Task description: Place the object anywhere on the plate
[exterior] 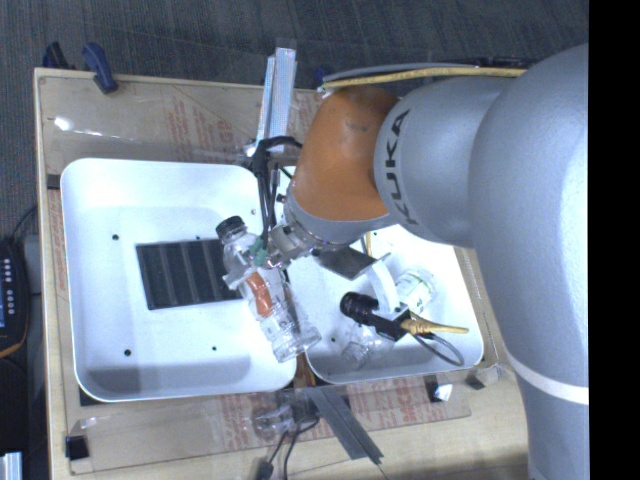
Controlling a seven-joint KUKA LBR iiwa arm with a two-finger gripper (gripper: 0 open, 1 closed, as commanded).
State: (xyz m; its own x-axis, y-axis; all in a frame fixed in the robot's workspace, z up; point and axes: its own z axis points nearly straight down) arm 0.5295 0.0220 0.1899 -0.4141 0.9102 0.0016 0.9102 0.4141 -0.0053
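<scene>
You see dark grey ribbed carpet [180, 13] around a pale wooden bench top [150, 118], with blue clamps [98, 66] at its far-left corner.

Slanted overhead view of both bins [150, 183]

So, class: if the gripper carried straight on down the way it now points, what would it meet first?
Probably the clear plastic bottle lying across the left bin's right rim, just below the gripper. Depth is hard to judge from above.
</scene>
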